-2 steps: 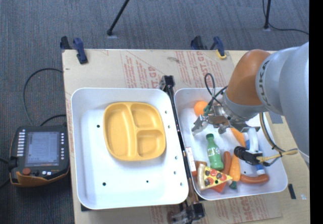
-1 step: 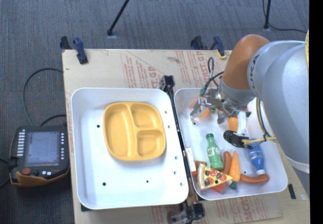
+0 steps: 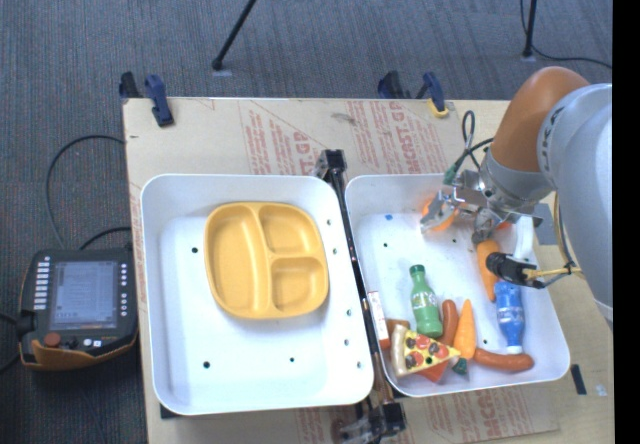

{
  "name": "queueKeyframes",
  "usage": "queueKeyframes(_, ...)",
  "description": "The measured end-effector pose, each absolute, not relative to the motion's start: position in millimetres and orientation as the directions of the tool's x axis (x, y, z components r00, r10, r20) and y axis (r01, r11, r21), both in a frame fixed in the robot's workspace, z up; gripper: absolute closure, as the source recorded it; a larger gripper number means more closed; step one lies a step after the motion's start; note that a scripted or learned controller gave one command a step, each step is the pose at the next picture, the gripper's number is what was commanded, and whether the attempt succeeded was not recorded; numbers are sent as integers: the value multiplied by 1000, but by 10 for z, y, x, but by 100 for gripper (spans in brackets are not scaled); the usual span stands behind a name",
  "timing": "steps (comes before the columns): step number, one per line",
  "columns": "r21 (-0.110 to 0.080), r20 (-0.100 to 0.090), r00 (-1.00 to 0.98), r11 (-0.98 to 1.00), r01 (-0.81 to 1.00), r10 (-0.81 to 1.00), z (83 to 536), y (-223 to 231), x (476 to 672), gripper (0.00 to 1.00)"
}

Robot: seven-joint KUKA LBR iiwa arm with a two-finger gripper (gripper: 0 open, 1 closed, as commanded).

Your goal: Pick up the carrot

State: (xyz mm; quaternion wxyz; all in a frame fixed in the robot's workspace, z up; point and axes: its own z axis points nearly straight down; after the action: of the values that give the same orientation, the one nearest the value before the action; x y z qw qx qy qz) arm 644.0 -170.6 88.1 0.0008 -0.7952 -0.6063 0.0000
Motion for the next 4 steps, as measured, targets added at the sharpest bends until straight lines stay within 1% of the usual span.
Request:
queueKeyframes(1, 6, 15, -37, 37, 999, 999, 898, -1872, 5982, 0)
queueKeyframes(2, 2, 5, -33, 33, 999, 999, 986, -1926, 5961, 100)
queueKeyframes(3, -1, 2, -261, 261, 965, 965, 1165, -2132, 5246, 100)
queueKeyframes(4, -1, 2, -217, 217, 976, 976, 871, -1335, 5051, 100)
